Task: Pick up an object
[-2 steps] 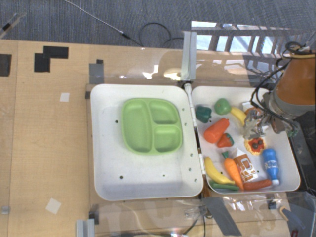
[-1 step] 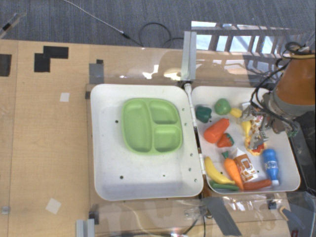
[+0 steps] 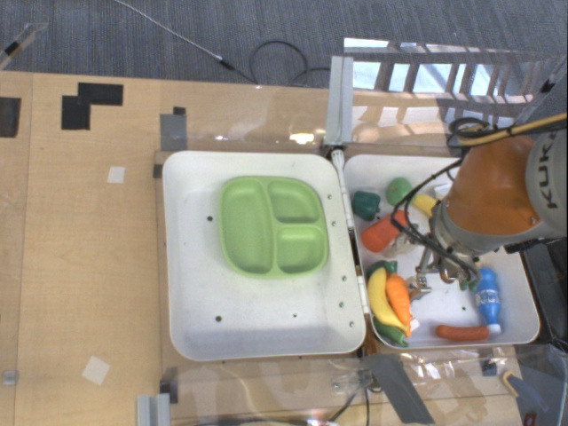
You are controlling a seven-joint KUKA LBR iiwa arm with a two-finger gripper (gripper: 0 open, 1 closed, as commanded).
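Note:
The right bin [image 3: 531, 327] holds several toy foods. A banana [image 3: 379, 293] and a carrot [image 3: 399, 300] lie side by side at its left wall. A red sausage [image 3: 461, 332] lies near the front edge, with a blue bottle [image 3: 487, 302] to its right. At the back are a dark green piece [image 3: 365, 204], a light green piece [image 3: 398, 188], a yellow piece [image 3: 424, 204] and a red-orange piece [image 3: 382, 233]. My gripper [image 3: 432, 275] hangs low over the middle of this bin, just right of the carrot and left of the bottle. The orange wrist band [image 3: 493, 189] hides the bin's back right.
The left bin [image 3: 191, 327] holds a green divided plate [image 3: 271, 224]. A metal rail frame [image 3: 426, 74] stands behind the right bin. Black cables [image 3: 417, 193] loop off the wrist over the back toys. Wooden bench [image 3: 80, 264] stretches to the left.

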